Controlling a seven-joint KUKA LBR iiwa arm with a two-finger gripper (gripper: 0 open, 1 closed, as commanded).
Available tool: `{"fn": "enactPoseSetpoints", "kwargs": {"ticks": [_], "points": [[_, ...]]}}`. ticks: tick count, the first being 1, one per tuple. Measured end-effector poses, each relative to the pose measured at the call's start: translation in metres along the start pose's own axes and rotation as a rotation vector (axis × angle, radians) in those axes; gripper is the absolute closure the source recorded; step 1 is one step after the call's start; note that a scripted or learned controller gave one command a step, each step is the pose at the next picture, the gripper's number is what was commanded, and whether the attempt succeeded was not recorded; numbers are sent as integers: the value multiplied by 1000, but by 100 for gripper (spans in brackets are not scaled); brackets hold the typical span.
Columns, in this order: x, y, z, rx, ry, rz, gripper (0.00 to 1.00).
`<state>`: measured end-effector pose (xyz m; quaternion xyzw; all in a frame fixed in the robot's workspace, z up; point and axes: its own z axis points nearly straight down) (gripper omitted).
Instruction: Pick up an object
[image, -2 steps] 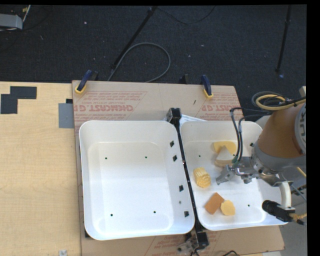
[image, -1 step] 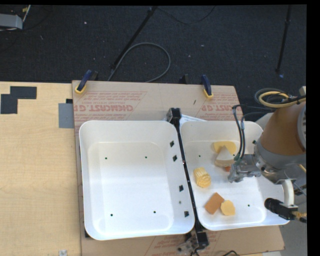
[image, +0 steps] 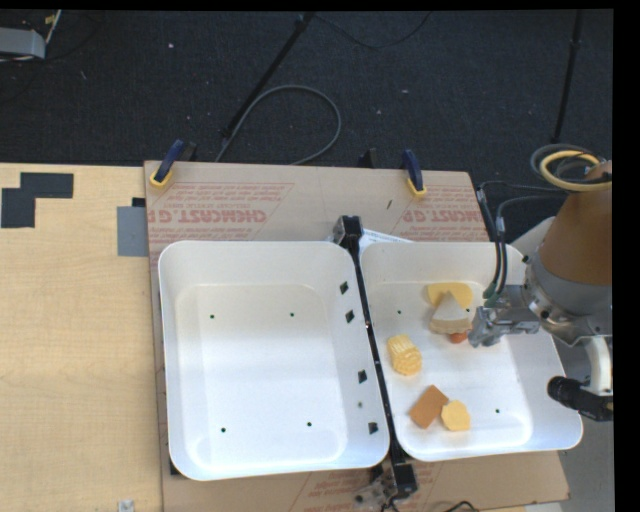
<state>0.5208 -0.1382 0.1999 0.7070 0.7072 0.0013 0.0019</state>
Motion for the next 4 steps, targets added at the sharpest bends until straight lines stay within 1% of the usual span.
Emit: {"fn": "enactPoseSetpoints", "kwargs": {"ticks": [1,2,4], "points": [[0,0,-21,3,0,1,100],[51,2,-11,6,2,-3,100],[153,-17,-16,5,1,-3,100]]}}
